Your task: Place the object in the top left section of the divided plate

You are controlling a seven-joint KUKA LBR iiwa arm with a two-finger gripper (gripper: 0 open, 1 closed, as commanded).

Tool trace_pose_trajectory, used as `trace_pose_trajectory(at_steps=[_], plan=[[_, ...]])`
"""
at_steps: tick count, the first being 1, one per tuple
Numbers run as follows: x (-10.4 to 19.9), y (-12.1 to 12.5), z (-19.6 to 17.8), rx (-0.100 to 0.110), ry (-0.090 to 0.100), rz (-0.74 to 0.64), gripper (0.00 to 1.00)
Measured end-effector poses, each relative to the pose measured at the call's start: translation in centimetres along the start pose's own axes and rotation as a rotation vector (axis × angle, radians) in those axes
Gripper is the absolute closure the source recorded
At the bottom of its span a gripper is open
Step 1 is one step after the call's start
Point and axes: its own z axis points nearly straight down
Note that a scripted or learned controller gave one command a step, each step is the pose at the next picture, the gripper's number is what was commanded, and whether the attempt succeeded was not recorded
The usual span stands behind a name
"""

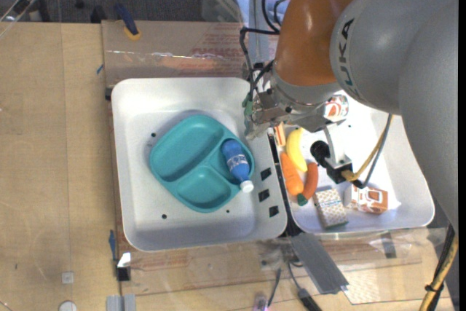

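Teal divided plate (182, 146) is sitting skewed in the left bin (138, 113) and has three compartments. Blue bottle (234, 158) is lying on its side in the small right-hand compartment, with its white cap pointing at the plate's near edge. The big upper-left compartment and the lower one are holding nothing.

Gripper (255, 120) is hovering over the wall between the two bins, just beside the plate's right rim and up-right of the bottle. Jaw state: can't tell, the wrist is blocking it. Nothing is visibly pinched.

My read: the bottle is the object and it's sitting in the wrong section, so the arm is probably lining up for a pick.

Right bin (397, 178) is holding a banana (296, 146), a carrot (293, 177), a red pepper (312, 182), a patterned box (331, 209), an orange carton (369, 199) and a round tin (336, 108).
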Motion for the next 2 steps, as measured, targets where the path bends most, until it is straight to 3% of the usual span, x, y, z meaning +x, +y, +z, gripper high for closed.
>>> trace_pose_trajectory(at_steps=[1, 2], plan=[[-2.3, 3.0, 1.1, 0.002, -0.001, -0.176, 1.0], [1.7, 3.8, 1.7, 0.004, 0.001, -0.298, 1.0]])
